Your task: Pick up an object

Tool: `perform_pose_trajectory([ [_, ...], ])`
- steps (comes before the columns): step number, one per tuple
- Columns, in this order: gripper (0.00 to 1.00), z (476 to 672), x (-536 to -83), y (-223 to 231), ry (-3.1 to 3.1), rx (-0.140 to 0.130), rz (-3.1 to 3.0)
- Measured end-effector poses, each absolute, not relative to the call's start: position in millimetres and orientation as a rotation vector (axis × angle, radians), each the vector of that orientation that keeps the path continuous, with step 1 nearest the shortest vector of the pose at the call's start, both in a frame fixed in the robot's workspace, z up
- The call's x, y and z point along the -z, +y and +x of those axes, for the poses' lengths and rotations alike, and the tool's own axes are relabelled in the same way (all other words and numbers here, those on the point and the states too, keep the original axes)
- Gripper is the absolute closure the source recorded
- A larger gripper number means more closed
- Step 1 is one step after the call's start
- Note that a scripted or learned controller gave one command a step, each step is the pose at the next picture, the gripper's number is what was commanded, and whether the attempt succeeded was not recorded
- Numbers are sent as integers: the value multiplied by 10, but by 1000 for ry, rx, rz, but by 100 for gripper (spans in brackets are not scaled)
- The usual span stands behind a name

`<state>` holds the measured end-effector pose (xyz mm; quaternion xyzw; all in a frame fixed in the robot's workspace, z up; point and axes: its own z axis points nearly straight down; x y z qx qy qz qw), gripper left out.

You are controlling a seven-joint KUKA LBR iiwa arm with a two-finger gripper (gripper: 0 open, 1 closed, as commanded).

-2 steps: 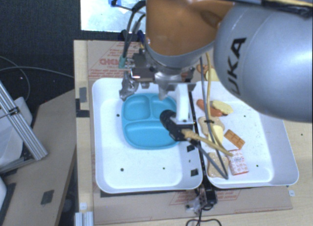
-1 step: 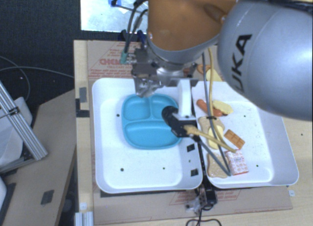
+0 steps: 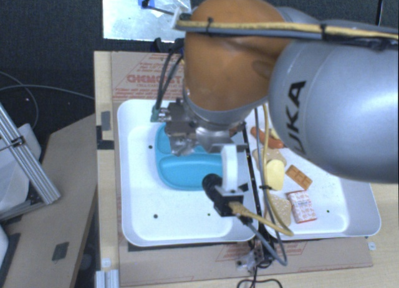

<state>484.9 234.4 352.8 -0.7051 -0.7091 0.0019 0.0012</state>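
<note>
While the arm's orange band (image 3: 230, 50) and wrist cover the left bin (image 3: 137, 212), a blue dish (image 3: 184, 171) is seen lying in that bin directly beneath the wrist. Whether the jaws are apart or together cannot be told. Small food items (image 3: 293, 193) lie in the right bin (image 3: 361, 218).

Blue dish (image 3: 181, 171); white bin (image 3: 140, 187); red-white packet (image 3: 302, 207).

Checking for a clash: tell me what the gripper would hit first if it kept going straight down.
Most likely the blue object in the left bin, directly under the wrist; the arm hides the gripper's tip, so depth is uncertain.
</note>
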Motion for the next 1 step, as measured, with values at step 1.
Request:
perform_pose_trajectory([
  [1, 100, 4875, -3664, 2343, -2227, 7, -2216],
])
